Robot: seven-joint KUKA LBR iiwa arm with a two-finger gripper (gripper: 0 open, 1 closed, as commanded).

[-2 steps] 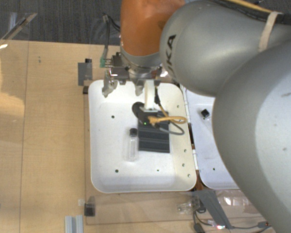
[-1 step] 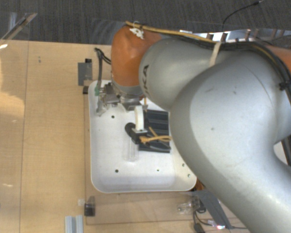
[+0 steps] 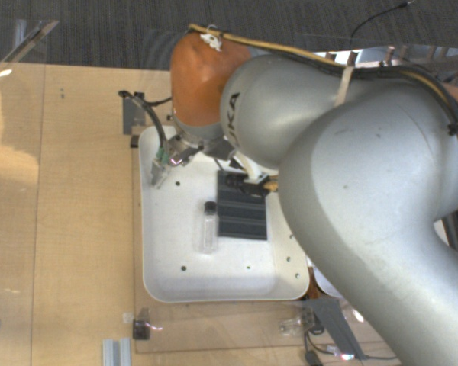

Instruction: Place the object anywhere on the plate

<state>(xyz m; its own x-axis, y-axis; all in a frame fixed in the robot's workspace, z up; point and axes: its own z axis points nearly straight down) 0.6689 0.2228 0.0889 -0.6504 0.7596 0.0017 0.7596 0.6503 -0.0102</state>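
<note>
Gripper [image 3: 162, 166] sits at the upper left corner of the white bin [image 3: 160, 269], its slim fingers slanting down and to the left, their tips over the bin floor with nothing between them; they look nearly closed, though how wide the gap is I cannot tell from this slant. Right and below it, near the bin's middle, lies a small clear vial [image 3: 208, 226] with a dark cap, long axis running roughly up and down the view, cap at the far end. Touching or just beside the vial's right side rests a dark ribbed block [image 3: 241, 209], which may be the plate, though its flat face is hard to read. Further right the grey arm [image 3: 351, 174] covers the bin's right edge and whatever lies beyond it
</note>
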